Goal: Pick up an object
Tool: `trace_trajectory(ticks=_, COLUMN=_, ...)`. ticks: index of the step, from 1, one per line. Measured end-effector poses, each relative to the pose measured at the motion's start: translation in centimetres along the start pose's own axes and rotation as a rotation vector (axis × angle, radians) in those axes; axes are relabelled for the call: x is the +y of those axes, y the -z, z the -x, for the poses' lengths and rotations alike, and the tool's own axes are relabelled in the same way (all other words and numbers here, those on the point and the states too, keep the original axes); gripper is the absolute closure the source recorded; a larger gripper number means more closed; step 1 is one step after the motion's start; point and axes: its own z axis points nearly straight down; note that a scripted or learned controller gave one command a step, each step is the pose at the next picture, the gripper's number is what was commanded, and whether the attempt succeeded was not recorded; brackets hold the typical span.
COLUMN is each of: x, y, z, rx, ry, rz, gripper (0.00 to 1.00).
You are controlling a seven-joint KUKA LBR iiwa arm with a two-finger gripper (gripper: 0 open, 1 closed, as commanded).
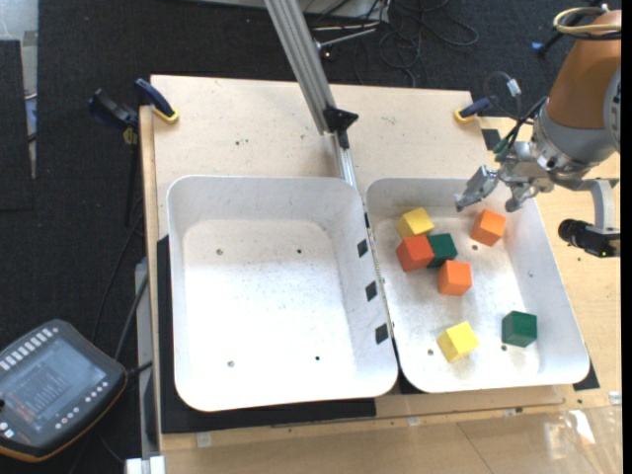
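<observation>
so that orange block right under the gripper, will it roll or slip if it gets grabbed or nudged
The orange block looks flat-faced and stiff, so it would probably slide rather than roll. It sits apart from the other blocks near the right bin's sloped wall, so a nudge could push it up against that. The gripper hangs open just above it; flat sides should suit a pinch.

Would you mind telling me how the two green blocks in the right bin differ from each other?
The upper green block sits in a tight cluster, touching a red block and just above an orange block. The lower green block stands alone near the right bin's front corner. The upper one is partly hidden by its neighbours; the lower one shows fully. Both are similar dark green cubes.
</observation>
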Motion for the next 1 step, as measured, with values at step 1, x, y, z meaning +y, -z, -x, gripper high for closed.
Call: trace_trajectory(ticks=1, x=0.0, y=0.0, z=-0.01, rx=0.0, ry=0.0, rz=-0.001, gripper=0.0)
